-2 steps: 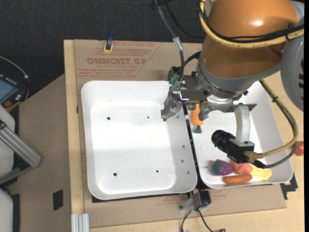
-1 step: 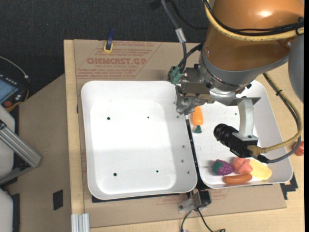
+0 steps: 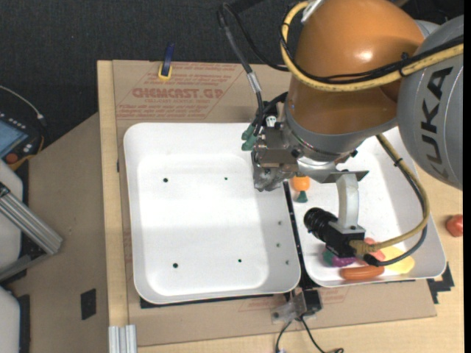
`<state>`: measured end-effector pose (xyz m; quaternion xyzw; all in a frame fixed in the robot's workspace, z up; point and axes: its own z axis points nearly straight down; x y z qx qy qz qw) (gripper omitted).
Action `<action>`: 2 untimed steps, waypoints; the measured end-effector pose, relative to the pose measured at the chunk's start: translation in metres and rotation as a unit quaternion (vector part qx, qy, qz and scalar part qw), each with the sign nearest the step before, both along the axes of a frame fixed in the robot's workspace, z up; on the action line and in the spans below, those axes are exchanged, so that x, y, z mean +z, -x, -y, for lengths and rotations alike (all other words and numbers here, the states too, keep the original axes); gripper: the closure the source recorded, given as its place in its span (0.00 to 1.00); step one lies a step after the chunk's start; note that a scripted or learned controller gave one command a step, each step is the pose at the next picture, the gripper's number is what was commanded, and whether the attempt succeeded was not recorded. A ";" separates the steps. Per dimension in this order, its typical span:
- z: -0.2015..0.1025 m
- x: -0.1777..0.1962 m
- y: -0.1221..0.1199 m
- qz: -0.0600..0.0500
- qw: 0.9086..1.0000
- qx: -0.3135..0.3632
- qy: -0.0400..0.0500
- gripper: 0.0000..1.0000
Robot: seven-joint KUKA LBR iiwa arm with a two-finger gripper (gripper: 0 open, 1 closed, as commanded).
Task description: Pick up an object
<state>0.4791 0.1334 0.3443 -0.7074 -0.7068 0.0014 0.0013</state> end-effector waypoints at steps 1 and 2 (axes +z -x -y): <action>-0.042 -0.141 -0.005 -0.003 1.000 0.002 0.001 1.00; -0.042 -0.176 -0.024 -0.001 1.000 0.000 0.000 1.00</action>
